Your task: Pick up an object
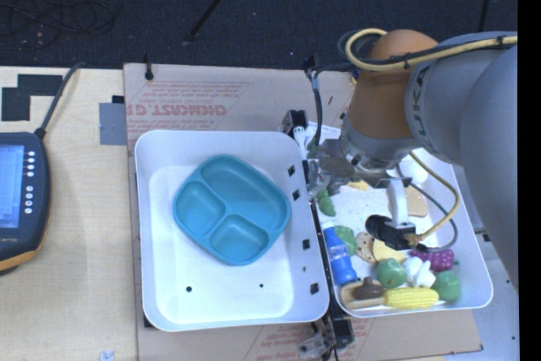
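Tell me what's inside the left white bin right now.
The left white bin holds a blue three-compartment plastic plate lying flat. Whatever lies beneath the plate is covered.

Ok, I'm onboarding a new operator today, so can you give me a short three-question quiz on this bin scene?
1. True or false: the blue divided plate lies in the left bin.
2. Which item lies nearest the front rim of the right bin?
A. the corn cob
B. the blue bottle
C. the purple grapes
3. Fill in: the arm's wrist hangs over the ____ bin.

Key: 1 true; 2 A; 3 right.
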`<action>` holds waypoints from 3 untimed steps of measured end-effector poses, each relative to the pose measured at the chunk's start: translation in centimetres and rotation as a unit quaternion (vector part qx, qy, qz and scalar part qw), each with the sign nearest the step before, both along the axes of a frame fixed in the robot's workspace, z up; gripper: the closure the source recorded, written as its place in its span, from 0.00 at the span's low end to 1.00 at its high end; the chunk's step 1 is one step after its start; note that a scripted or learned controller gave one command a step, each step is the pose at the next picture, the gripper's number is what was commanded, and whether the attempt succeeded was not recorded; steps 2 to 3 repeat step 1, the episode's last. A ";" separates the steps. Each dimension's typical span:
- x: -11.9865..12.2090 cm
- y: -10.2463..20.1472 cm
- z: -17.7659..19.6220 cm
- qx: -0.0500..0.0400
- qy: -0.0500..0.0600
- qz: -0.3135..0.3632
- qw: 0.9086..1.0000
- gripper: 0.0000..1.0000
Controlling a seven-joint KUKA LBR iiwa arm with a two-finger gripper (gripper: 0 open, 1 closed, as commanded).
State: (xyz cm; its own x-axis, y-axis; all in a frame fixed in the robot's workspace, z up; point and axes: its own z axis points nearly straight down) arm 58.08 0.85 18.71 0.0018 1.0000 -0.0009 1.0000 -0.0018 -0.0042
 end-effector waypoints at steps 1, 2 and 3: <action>2.3 -2.6 0.0 0.000 -0.001 0.000 1.000 1.00; 2.3 -2.6 0.0 0.000 -0.001 0.000 1.000 1.00; 2.3 -2.6 0.0 0.000 -0.001 0.000 1.000 1.00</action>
